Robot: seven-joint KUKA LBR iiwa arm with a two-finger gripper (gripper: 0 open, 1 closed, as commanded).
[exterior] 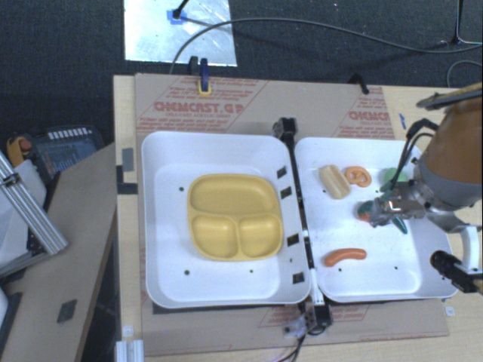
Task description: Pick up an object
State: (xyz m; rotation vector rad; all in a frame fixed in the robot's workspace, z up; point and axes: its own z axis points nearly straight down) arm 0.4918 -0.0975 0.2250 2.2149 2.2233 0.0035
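We see the pincer (pixel 386 208) low in the right bin (pixel 377 277) over a green-and-red toy (pixel 367 212); its grip we cannot tell. Nothing looks lifted yet; the sausage (pixel 345 256) lies just below-left.

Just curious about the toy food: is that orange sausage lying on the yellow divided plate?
No, the orange sausage lies in the right bin, while the yellow plate sits in the left bin.

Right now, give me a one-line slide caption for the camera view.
KUKA arm's gripper low in the right bin among toy foods, sausage nearby; yellow divided tray in the left bin.
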